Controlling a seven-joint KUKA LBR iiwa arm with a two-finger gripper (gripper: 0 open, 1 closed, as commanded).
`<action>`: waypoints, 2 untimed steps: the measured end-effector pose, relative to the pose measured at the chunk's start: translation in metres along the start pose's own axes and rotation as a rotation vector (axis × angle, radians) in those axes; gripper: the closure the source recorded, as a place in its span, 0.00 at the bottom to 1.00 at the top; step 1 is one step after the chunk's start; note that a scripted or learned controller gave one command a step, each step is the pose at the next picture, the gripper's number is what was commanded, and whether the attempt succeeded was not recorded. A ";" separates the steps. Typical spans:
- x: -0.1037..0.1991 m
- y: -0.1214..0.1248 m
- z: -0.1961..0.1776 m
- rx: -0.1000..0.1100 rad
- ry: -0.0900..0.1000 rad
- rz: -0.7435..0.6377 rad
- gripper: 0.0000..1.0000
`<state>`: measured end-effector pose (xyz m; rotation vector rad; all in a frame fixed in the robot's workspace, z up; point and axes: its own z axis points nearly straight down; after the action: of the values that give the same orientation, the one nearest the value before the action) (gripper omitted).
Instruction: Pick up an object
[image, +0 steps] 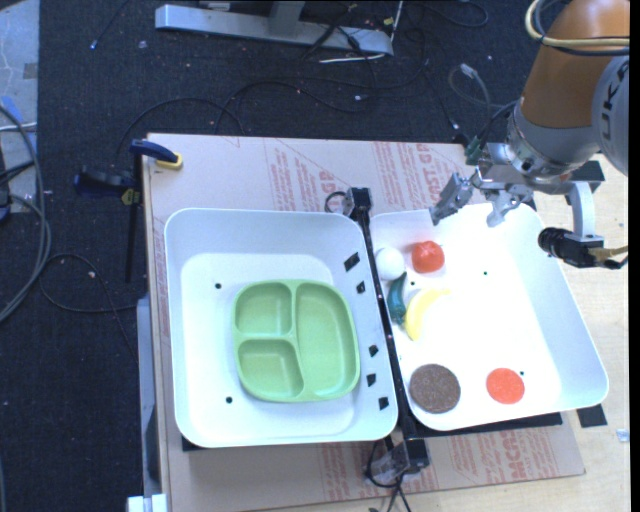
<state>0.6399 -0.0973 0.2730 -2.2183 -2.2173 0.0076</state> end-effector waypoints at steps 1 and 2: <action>0.000 0.001 -0.004 -0.007 0.000 -0.001 0.00; 0.002 -0.004 0.040 -0.003 0.000 -0.001 0.00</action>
<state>0.6353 -0.0957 0.2332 -2.2189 -2.2198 0.0040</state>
